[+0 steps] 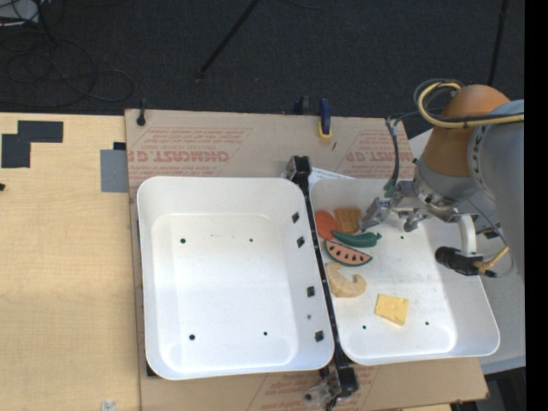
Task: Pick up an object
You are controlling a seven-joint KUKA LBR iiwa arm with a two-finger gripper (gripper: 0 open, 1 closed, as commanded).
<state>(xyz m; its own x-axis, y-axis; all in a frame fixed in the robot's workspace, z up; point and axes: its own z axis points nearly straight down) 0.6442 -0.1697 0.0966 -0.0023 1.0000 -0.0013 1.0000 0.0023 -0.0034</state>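
Note:
My gripper [390, 222] hangs over the back of the right bin [462, 328], open, with nothing between its fingers. Its left fingertip [368, 223] is close above a green piece [360, 239] and a brown-orange piece [347, 219]. A red round piece [324, 224] lies against the bin's left wall. Just in front lies a watermelon slice [348, 253], then a beige piece [347, 283]. A yellow cheese wedge [392, 308] sits alone nearer the front.
The left bin [154, 264] sits beside the right one, with a black clip strip [312, 264] along the shared wall. The arm's orange band [462, 127] and a black cable fitting [458, 259] overhang the right bin's right side.

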